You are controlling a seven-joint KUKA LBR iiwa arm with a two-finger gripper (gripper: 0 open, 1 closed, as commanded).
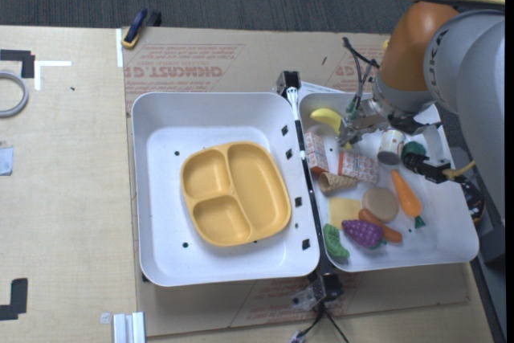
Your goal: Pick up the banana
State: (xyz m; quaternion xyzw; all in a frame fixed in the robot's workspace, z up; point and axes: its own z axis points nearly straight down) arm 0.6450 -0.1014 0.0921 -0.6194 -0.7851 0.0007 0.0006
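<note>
Banana (325, 118): one yellow banana in the far left corner of the right bin (450, 249), just beside the divider between the bins. Its long axis runs left to right with a slight downward curve; the right tip points toward the gripper.
Gripper (351, 129): hangs just right of the banana, over the far part of the right bin. Its dark metal parts blur together, so whether the fingers are apart or together cannot be told. Nothing is seen held.
Arm (466, 68): one grey arm with an orange band, coming in from the right; it is cut off by the right edge and covers the bin's far right corner.
Bins: two white bins side by side. The left bin (152, 197) holds one yellow three-compartment tray (234, 193).
Other items in right bin: one orange carrot (406, 194), one purple grape bunch (362, 233), one green item (335, 243), one cone (337, 181), one yellow slab (345, 210), one tan disc (380, 204), and printed packets (355, 165) near the middle that overlap and are hard to make out.
</note>
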